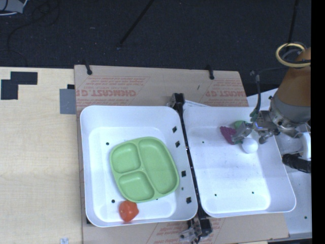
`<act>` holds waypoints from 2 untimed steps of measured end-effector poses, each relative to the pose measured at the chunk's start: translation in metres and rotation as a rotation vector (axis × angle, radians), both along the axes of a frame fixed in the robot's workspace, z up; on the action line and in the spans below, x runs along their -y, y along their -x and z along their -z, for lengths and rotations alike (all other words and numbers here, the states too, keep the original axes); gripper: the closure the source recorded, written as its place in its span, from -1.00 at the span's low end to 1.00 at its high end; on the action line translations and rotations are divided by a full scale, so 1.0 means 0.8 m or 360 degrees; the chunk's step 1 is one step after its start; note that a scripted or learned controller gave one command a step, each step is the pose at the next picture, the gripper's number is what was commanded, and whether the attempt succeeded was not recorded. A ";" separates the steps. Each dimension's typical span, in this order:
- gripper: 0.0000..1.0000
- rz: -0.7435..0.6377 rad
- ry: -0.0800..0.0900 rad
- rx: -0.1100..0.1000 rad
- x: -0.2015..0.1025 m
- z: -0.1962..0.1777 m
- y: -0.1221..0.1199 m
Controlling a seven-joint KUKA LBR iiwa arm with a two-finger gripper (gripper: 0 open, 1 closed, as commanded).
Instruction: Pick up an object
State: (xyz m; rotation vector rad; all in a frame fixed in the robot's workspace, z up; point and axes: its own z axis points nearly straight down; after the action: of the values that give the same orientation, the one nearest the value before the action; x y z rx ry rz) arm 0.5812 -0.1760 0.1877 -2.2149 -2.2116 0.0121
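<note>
In the right bin point(238, 187) a purple object point(228, 133) lies near the far right, with a small green piece point(238, 124) just behind it. A white ball point(250, 146) rests beside them. My gripper point(255, 131) hangs low over this cluster, just right of the purple object and above the ball. The grey and orange arm point(294, 95) reaches in from the right. A green divided plate point(144, 169) lies in the left bin point(96, 136). An orange-red object point(128, 211) sits by that bin's front wall.
A black divider with clips point(185, 156) runs between the two bins. Cardboard point(152, 88) lies under the bins, on a light wooden bench point(35, 161). A black part point(297, 161) sticks out by the right bin's right rim.
</note>
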 end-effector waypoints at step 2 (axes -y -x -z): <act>-1.00 -0.0002 0.0002 0.0011 0.001 0.046 -0.005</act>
State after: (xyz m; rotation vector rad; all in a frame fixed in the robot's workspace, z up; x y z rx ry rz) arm 0.5849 -0.1771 0.1507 -2.2174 -2.2172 0.0055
